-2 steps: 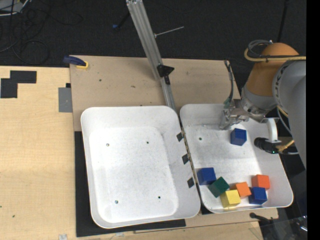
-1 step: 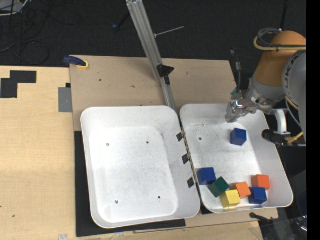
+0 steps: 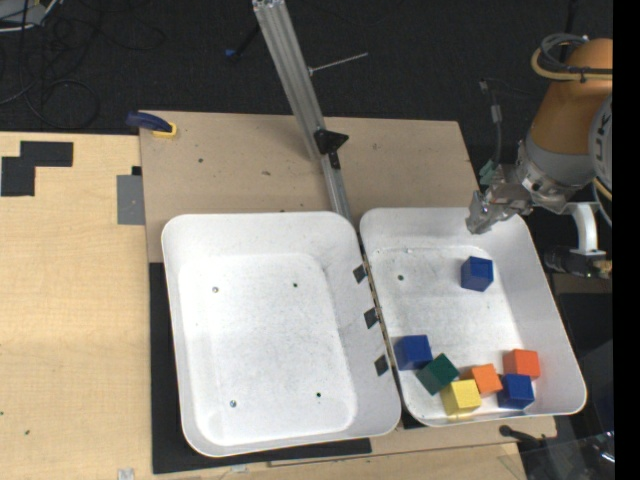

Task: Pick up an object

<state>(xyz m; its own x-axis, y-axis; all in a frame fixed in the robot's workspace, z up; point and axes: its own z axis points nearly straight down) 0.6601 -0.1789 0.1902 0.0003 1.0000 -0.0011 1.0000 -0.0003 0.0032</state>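
Note:
Several small blocks lie in the right bin [image 3: 430, 230]. A blue cube [image 3: 477, 273] sits alone near the bin's middle right. Along the near edge cluster another blue cube [image 3: 412, 351], a dark green block [image 3: 438, 374], a yellow cube [image 3: 461, 396], an orange block [image 3: 486, 378], a red-orange cube [image 3: 522, 363] and a further blue cube [image 3: 516, 390]. My gripper [image 3: 481, 216] hangs over the far right corner of that bin, up and to the right of the lone blue cube, apart from it. Nothing shows between its tips.
The left bin [image 3: 200, 243] lies beside the right one, with black clips [image 3: 368, 316] along the shared rim. A slanted metal rail [image 3: 300, 93] rises from behind the bins. The arm's orange-banded wrist [image 3: 570, 98] stands at the right edge.

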